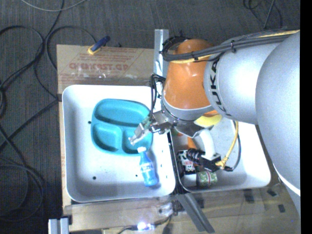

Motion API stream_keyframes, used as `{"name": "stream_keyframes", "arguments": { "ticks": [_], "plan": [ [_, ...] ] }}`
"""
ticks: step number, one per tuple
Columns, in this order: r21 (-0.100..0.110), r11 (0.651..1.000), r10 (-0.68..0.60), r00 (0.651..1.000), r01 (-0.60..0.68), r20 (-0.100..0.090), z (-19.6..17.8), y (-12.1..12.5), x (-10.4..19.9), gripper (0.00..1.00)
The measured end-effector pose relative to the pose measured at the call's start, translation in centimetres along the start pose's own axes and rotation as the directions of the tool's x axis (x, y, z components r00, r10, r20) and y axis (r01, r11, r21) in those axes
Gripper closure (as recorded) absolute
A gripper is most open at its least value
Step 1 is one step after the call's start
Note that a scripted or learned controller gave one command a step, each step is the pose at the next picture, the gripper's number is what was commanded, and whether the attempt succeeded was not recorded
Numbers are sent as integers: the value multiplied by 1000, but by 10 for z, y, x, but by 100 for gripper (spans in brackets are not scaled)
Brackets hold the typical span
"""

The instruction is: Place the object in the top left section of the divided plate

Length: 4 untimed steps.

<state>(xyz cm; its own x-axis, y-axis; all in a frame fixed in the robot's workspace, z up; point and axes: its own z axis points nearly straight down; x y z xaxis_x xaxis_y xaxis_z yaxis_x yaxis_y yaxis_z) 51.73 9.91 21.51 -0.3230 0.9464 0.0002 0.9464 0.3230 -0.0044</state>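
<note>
The blue divided plate [117,123] lies in the left white bin [78,145], toward its upper middle. My gripper [139,133] hangs over the plate's right edge, by the lower right section, and the orange wrist band rises behind it. A small bottle [148,168] with a blue label and a white cap lies on the bin floor just below the plate, its cap pointing up toward the gripper. The bottle is close under the gripper, but whether they touch is unclear.
The right bin [253,174] holds a yellow item [210,120], an orange item [193,143], a green can [207,178] and a dark printed piece [187,162]. The arm covers most of that bin. A cardboard sheet [102,67] lies behind the left bin.
</note>
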Motion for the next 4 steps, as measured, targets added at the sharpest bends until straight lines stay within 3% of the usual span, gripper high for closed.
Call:
{"name": "stream_keyframes", "arguments": {
  "ticks": [1,2,3,4],
  "plan": [
    [-1,960,-279,960,279,1,14,-44,-99,0],
    [-2,960,-281,960,281,-2,6,-43,-97,100],
    [-3,927,-374,927,374,1,-25,-58,-68,100],
    [0,853,-522,853,522,0,-14,-42,-19,100]
  ]
}}
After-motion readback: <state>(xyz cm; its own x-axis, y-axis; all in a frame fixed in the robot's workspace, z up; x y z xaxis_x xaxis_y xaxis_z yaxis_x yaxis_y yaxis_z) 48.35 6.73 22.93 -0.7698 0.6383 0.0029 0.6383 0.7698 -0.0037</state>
